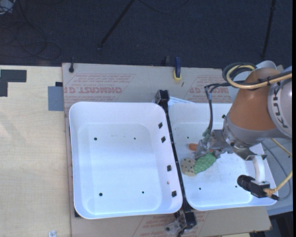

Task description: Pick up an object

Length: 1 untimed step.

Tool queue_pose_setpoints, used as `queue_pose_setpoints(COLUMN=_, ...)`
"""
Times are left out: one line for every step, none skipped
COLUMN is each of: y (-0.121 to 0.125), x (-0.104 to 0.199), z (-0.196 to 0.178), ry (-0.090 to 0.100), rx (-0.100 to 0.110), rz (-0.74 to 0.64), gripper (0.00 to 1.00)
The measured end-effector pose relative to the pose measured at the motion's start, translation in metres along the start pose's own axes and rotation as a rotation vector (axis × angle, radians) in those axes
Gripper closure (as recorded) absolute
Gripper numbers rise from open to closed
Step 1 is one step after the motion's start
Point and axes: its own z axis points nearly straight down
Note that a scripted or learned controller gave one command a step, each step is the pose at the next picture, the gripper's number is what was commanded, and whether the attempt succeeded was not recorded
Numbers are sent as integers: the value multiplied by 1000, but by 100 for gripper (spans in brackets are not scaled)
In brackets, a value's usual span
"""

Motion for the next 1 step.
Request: queue_pose_setpoints(y=72, x=80, z=0, ry=-1, rx=-9, rz=-7, gripper=100)
